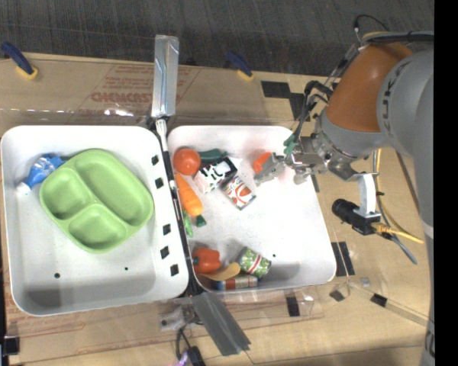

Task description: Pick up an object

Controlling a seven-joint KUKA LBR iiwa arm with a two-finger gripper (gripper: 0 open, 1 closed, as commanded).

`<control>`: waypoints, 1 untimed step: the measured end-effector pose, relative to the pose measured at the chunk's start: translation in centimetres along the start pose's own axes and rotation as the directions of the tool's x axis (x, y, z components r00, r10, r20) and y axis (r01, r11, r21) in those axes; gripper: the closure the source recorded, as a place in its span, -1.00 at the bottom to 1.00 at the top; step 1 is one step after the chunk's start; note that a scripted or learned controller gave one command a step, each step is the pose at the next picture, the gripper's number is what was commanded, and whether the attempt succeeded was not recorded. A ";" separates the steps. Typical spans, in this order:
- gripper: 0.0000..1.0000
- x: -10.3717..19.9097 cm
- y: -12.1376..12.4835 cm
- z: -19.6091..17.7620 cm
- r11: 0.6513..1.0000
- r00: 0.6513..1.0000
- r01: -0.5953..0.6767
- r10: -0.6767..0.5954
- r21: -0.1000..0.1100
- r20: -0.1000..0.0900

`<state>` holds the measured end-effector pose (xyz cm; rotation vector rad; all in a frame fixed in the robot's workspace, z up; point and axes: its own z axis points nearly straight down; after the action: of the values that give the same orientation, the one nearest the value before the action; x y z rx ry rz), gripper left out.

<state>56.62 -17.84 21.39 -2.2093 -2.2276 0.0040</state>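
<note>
1. Over the right bin [320,235], near its upper right corner, the gripper [278,165] hangs low beside a small orange-red piece [261,161].
2. That piece sits touching, or nearly touching, the fingertips on their left; whether it lies between them I cannot tell, nor how wide the jaws stand.
3. Leftward lie a small white and red can [240,193], tilted, a dark carton [214,170] and an orange carrot [188,195] running top to bottom.
4. My read: the orange-red piece is nearest, so any grab turns on a slight shift left.
5. Left bin [30,280] with its green divided plate [96,199] lies well apart.
</note>
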 end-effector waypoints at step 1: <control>-1.00 4.4 0.5 12.2 1.000 1.000 -0.013 0.013 -0.002 0.001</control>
<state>57.01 -13.41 9.15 -2.2257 -2.2147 0.0028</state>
